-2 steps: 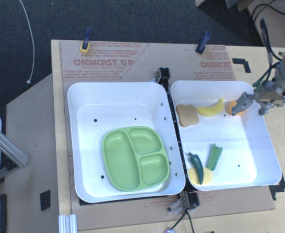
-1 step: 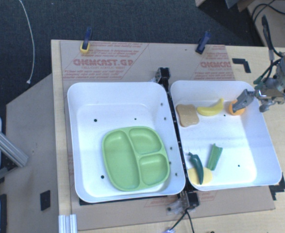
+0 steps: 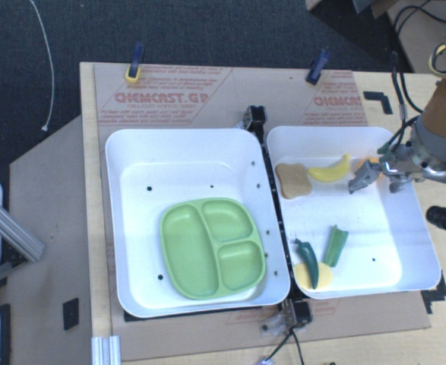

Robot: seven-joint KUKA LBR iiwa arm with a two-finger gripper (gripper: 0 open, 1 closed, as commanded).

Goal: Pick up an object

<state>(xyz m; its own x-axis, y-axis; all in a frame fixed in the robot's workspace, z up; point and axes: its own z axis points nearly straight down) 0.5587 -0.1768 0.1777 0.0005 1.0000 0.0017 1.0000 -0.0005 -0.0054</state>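
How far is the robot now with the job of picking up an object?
Nothing looks picked up yet. The yellow banana-shaped toy and tan bread-like piece lie in the right white bin. The gripper hangs beside the banana, holding nothing. Grasping and lifting remain.

Right bin (image 3: 412, 226) middle: open floor.
Far end: banana (image 3: 330, 171), sponge (image 3: 292, 180).
Near corner: green pieces (image 3: 333, 247).
Left bin (image 3: 131, 204): plate (image 3: 210, 245).

My bench (image 3: 169, 97) is a paper-covered board with two white bins (image 3: 131, 204) sitting side by side on it.
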